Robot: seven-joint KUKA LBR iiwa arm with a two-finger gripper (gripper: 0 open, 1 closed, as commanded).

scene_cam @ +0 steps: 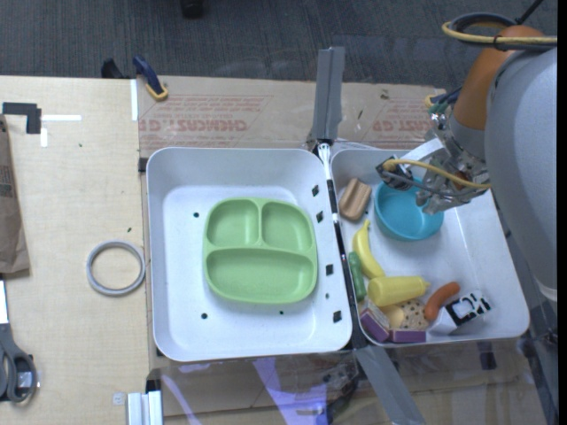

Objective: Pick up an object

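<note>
The gripper [416, 184] is seen over the right bin [483, 264], just above the rim of the blue bowl [406, 218]; whether it is released or clenched cannot be told, and nothing is seen held in it. In this bin a banana [365, 251], a brown block [354, 198], a yellow cylinder [397, 289] and a carrot [441, 300] are placed below and left of the bowl. A green plate [260, 251] is laid in the left bin [168, 264].
</note>
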